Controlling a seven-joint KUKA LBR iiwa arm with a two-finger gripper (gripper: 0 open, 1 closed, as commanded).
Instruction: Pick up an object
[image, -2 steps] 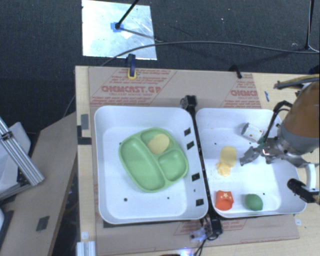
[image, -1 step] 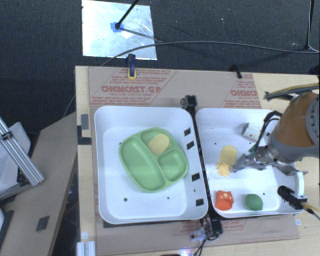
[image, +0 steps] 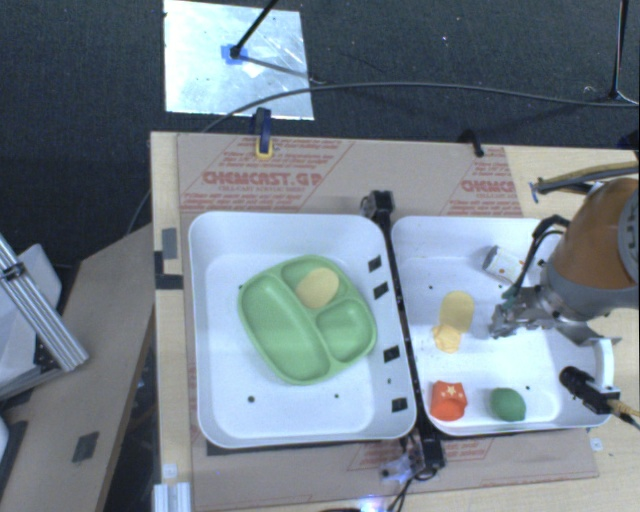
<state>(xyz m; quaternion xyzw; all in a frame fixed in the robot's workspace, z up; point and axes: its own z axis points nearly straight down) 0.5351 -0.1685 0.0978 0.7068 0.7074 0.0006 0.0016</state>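
Nearest us, below our gripper (image: 507, 322), sit a green object (image: 508, 403) and an orange one (image: 449, 399). Just left lies the yellow piece (image: 453, 319), our likeliest target. We cannot tell the grip's state; we should centre over it before descending.

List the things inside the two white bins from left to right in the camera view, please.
Green divided plate → yellow piece on the plate → orange toy → yellow object → green ball → gripper.
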